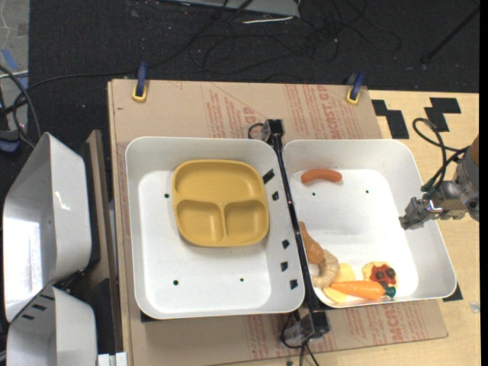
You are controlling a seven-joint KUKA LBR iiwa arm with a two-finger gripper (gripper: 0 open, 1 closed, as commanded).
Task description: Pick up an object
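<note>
While my gripper (412,213) hangs at the right bin's (396,155) right-hand rim, the nearest candidates lie down and to the left of it in the bin's lower corner: a carrot (357,288) with its long axis roughly left-to-right, just beside a small pizza slice (380,272) and a curled shrimp (324,269). A sausage (321,176) lies well apart near the far wall, also left-to-right. Whether I am clenched or released, I cannot tell; my tips are small and dark against the rim.
</note>
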